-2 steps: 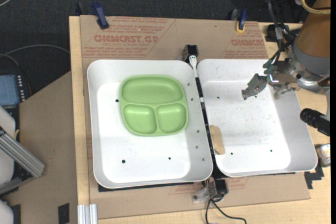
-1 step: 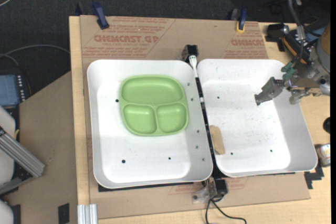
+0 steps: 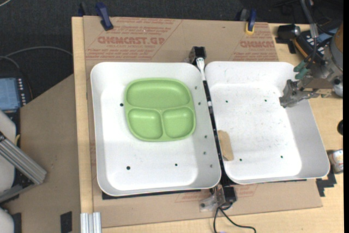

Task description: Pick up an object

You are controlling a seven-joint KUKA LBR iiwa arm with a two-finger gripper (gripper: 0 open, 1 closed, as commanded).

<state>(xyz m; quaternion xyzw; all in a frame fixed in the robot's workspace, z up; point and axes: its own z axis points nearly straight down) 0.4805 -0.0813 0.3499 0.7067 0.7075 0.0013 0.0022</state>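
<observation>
A light green divided plate (image 3: 160, 109) with three compartments lies flat in the left white bin (image 3: 147, 166), a little back of the bin's middle. My gripper (image 3: 288, 95) hangs at the right edge of the right white bin (image 3: 262, 161), far to the right of the plate. Nothing shows between its tips.
A brown tape patch (image 3: 225, 145) sits on the ridge where the two bins meet. Blue and yellow clamps (image 3: 103, 15) hold the cardboard base at the back. Cables and a connector (image 3: 221, 202) lie at the front edge between the bins.
</observation>
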